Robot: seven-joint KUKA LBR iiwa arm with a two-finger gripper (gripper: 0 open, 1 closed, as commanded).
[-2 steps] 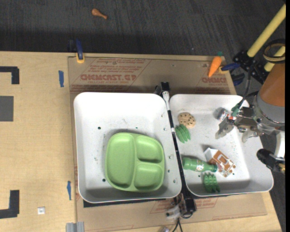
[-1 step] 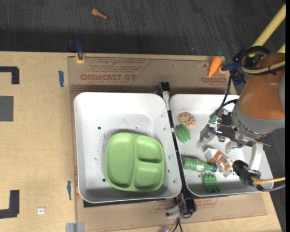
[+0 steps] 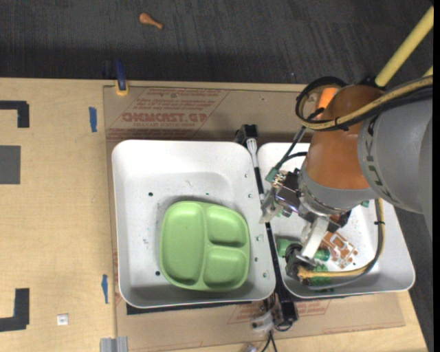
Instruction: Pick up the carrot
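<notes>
My gripper (image 3: 273,205) hangs low over the left side of the right bin (image 3: 395,271), close to the wall shared by the two bins. The grey arm with its orange band (image 3: 337,148) covers most of that bin's floor. Beside the wrist lie a small green item (image 3: 282,245), another green piece (image 3: 323,256) and a brown and white patterned item (image 3: 342,249). I cannot pick out a carrot among what the arm leaves uncovered. Nothing is seen between the fingers.
The left bin (image 3: 137,172) holds a green divided plate (image 3: 204,244) toward its front. A small orange thing (image 3: 150,20) lies on the dark floor beyond the bench. Brown cardboard (image 3: 55,206) stretches to the left of the bins.
</notes>
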